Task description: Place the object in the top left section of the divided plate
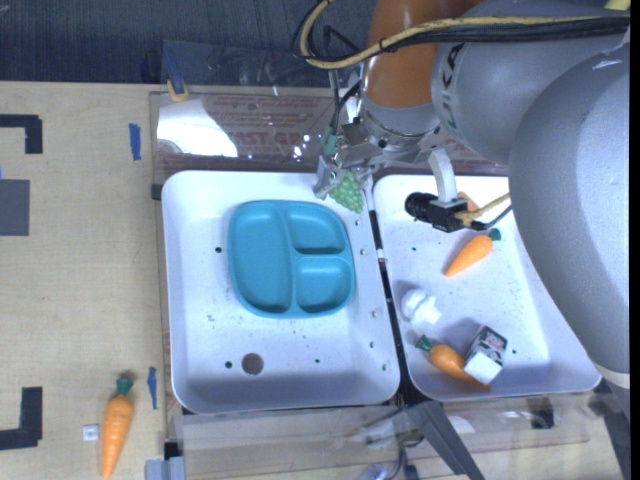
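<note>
**Just past the plate's far right corner, a green piece sits in the gripper**

Right now the gripper (pixel 338 176) hangs above the rim between the two bins, just beyond the far right corner of the blue divided plate (pixel 293 258). Its fingers are clamped on a small green object (pixel 348 194), which hangs at their tips, outside the plate's edge and above the level of the left bin (pixel 190 268).

The plate lies flat in that bin, with one long compartment on its left side and two smaller ones on its right. Near and to the left of the plate, a small brown disc (pixel 252 364) rests on the bin floor.

To the right of the plate, in the other bin (pixel 530 308), lie an orange carrot (pixel 470 255), a small white piece (pixel 422 308), a second carrot (pixel 446 359) and, touching it, a small white and dark box (pixel 487 354). Well to the plate's near left, on the bare bench (pixel 70 298), lies a third carrot (pixel 117 433).
</note>
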Motion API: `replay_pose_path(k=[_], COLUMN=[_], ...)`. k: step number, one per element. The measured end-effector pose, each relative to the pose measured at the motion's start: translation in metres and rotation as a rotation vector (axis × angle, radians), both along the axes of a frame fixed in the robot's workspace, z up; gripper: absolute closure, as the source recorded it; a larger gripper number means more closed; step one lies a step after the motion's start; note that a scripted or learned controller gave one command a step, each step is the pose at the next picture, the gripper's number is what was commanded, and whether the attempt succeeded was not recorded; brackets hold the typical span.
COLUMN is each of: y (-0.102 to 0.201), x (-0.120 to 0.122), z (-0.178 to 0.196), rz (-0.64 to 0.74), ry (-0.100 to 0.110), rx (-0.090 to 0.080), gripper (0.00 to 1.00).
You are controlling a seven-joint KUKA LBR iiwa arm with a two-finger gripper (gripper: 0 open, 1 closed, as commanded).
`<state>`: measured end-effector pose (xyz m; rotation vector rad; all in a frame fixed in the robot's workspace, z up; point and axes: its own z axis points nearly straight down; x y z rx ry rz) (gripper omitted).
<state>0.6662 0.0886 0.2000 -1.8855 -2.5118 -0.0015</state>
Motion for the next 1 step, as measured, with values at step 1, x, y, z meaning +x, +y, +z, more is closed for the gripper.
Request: replay_pose_path(k=[1], y=[-0.002], x=[0.0], z=[-0.0006], rz=[-0.003], ry=[0.001], rx=[-0.001], gripper=[0.0])
